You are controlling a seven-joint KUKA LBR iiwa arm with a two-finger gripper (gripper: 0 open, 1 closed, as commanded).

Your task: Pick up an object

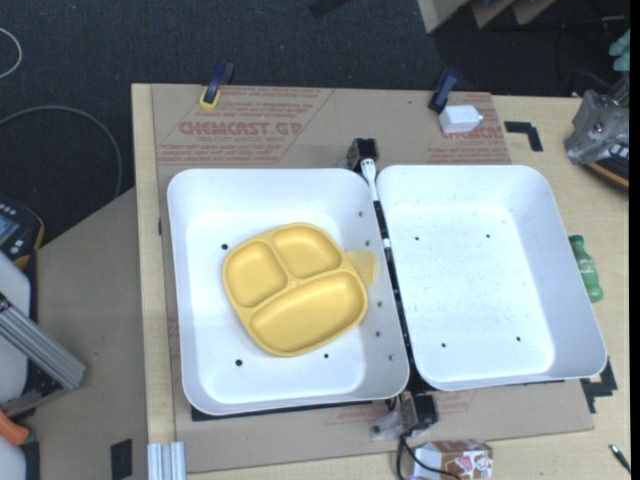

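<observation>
Yellow divided plate alone in left bin; pincer far right, state unclear

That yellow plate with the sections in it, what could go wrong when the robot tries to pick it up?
1. The yellow divided plate is wide, shallow and smooth, so two fingers would likely have to pinch its thin rim and could slip off.
2. It lies flat on the floor of the left bin, so fingers coming down may just push it instead of getting under the edge.
3. Its right edge lies near that bin's right wall, which probably leaves little room on that side.
</observation>
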